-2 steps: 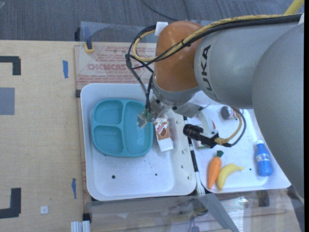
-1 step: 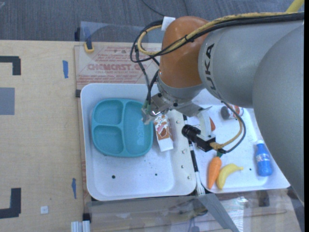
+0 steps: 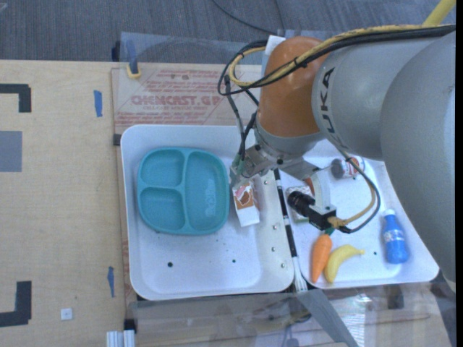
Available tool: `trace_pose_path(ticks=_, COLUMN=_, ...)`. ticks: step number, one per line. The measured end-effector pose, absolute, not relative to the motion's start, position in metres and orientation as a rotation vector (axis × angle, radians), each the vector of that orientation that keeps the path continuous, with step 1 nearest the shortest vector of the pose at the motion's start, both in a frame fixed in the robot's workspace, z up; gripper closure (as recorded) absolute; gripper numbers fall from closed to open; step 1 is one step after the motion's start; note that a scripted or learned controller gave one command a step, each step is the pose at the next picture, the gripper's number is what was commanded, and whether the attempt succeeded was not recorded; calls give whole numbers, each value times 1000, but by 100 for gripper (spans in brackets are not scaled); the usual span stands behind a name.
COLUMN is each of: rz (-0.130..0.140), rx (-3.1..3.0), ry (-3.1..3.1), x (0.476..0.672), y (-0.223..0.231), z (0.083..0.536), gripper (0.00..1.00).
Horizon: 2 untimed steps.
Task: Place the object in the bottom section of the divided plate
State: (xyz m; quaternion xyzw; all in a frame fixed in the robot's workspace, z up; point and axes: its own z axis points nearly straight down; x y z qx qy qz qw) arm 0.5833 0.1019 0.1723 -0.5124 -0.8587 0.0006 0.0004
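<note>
A teal divided plate [image 3: 182,191] lies in the left white bin [image 3: 195,277], with two small sections on its left and one large section on its right. A small white packet with a brown and orange print [image 3: 246,199] is just right of the plate, at the bin's right wall. My gripper [image 3: 244,168] is directly above the packet's upper end, mostly hidden under the orange wrist. Whether the packet is held cannot be made out.
The right bin [image 3: 416,270] holds an orange carrot [image 3: 320,257], a yellow banana [image 3: 341,261] and a blue bottle [image 3: 394,239] near its front. The arm covers much of that bin. A pink sheet [image 3: 173,96] lies behind the left bin.
</note>
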Motion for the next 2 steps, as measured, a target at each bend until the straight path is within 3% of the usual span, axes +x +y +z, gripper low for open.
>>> trace_pose_path(ticks=1, rz=-4, rx=-1375, ry=-2829, x=586, y=143, z=204, gripper=100)
trace_pose_path(ticks=2, rz=-3, rx=-1204, ry=-2908, x=614, y=61, z=241, gripper=100)
